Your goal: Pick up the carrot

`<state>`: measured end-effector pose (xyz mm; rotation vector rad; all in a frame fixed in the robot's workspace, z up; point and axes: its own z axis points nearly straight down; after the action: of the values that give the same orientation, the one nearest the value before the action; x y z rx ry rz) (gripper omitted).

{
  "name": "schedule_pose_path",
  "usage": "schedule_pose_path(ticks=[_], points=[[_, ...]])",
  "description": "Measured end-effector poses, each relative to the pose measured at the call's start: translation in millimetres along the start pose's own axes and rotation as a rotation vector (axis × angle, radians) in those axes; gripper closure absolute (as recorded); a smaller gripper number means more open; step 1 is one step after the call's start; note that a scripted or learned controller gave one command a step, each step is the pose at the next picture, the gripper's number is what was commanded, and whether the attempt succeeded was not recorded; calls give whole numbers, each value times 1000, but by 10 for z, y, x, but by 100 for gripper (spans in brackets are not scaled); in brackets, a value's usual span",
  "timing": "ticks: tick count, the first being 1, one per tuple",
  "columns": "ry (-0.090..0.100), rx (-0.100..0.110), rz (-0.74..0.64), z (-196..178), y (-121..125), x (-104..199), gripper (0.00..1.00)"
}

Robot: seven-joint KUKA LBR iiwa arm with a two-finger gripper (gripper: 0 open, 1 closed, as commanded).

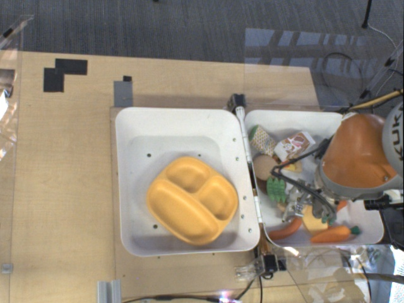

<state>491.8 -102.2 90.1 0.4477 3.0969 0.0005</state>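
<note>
**Arm over the right bin, carrot at its near edge**

Camera view: the carrot lies flat in the right bin, along the bin's near wall, its green top pointing right. The gripper hangs over the same bin, just up and left of the carrot, amid a clutter of small items; whether it is spread or closed cannot be told. A red sausage-shaped toy lies left of the carrot, a green block further up-left. Across the divider from the right bin, the left bin holds a yellow divided plate. Both bins sit on the wooden bench.
</note>
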Motion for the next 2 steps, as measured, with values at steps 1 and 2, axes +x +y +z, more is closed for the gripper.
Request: schedule_pose_path(ticks=[1, 2], points=[[4, 0, 369, -17, 130, 59, 100], [3, 0, 370, -19, 127, 58, 0]])
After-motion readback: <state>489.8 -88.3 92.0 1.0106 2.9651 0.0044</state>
